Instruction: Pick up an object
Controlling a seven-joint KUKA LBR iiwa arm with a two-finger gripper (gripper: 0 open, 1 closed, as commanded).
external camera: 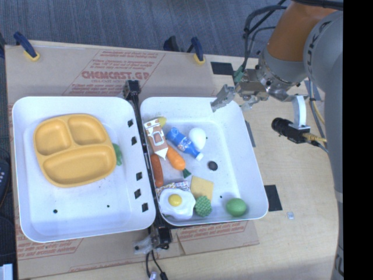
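Note:
The right bin (247, 150) holds several toy foods: a blue bottle (182, 143), a white egg (197, 137), a carrot (175, 156), a brown sausage (157, 169), a small printed carton (155, 135), a cheese wedge (201, 186), a fried egg (176, 203), a green knobbly piece (202, 206) and a lime (236, 207). My gripper (223, 100) hangs over the bin's far right corner, above the rim and apart from all the items. Nothing shows in its grasp.
The left bin (23, 203) bears a yellow divided plate (74, 149) with a small green item (118, 154) at its right edge. A black hinge strip (139, 156) joins the bins. A small dark spot (212, 165) lies on the right bin's floor. Cables (294, 130) trail at the right.

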